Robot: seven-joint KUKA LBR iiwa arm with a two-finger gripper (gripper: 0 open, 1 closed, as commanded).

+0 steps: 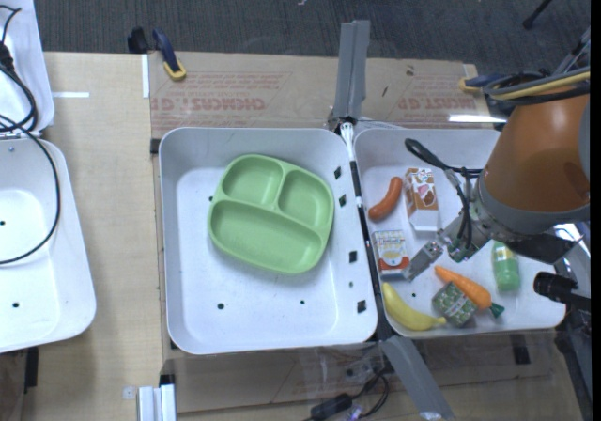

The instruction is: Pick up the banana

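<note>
The banana (pixel 409 309) lay at the front-left corner of the right-hand bin (pixel 540 320), beside a green-and-brown leafy item (pixel 454 304) and just below a carrot (pixel 465 285). The pincer (pixel 424 259) hung over the middle of that bin, above the banana and near a small carton (pixel 391 250); nothing was seen between its fingers, and whether they were spread or closed could not be told. A sausage (pixel 385 198), a taller carton (pixel 423 198) and a green bottle (pixel 505 269) shared the bin. The left-hand bin (pixel 188 297) held a green divided plate (pixel 272 212).
</note>
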